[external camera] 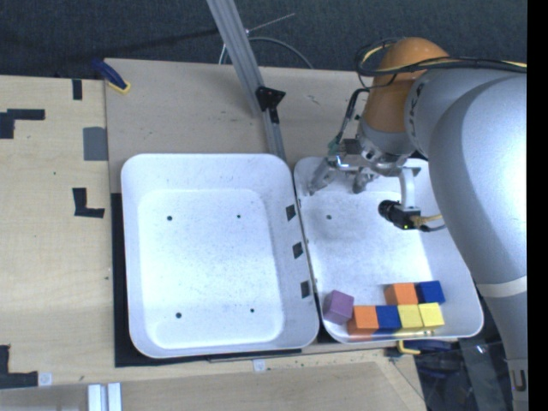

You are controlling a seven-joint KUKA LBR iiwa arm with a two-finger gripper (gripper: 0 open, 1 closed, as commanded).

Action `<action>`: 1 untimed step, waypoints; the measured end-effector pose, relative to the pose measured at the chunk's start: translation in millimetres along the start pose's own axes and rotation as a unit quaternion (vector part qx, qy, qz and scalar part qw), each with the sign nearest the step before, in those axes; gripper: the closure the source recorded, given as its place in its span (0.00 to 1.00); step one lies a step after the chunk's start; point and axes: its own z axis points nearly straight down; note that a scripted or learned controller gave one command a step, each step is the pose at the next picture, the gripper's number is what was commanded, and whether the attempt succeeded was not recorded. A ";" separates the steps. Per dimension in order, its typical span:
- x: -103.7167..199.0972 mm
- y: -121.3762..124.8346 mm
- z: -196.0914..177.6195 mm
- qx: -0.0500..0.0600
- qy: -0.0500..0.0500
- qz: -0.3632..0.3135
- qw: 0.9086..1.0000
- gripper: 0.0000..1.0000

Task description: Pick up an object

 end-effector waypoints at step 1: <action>0.0 -4.5 0.6 -0.007 0.001 0.000 1.000 0.00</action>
